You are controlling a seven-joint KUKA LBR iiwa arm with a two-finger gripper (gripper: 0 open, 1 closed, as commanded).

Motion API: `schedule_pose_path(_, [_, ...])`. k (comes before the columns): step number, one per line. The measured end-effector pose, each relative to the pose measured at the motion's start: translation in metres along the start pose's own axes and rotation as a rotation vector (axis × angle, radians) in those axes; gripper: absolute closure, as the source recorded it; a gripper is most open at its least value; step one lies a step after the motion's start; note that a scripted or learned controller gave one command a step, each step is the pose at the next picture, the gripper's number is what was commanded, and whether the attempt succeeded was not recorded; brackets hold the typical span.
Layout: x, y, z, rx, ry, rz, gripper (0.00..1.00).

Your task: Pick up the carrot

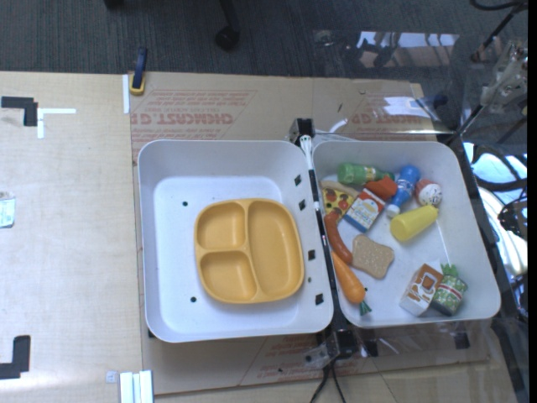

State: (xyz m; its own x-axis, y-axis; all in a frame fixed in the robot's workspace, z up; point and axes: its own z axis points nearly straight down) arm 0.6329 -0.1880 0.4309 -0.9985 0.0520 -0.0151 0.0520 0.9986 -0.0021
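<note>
Carrot (348, 281) lying along the left wall of the right bin (470, 225), lower centre-right of the frame

Probably a light, rigid plastic toy with a smooth, slippery taper (green stub at its lower end), so the thick orange middle looks the surest hold; a sausage (337, 235) touches its upper end, bread (372, 257) sits just beside; where it lies relative to the gripper, and the gripper's state, I cannot tell
</note>
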Motion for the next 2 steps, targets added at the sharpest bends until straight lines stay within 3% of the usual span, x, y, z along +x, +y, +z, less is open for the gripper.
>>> schedule_pose_path(1, [-0.0001,0.0003,0.0001,0.000,0.000,0.000,0.00])
schedule_pose_path(2, [-0.0023,0.0011,-0.0094,0.001,-0.006,-0.003,1.00])
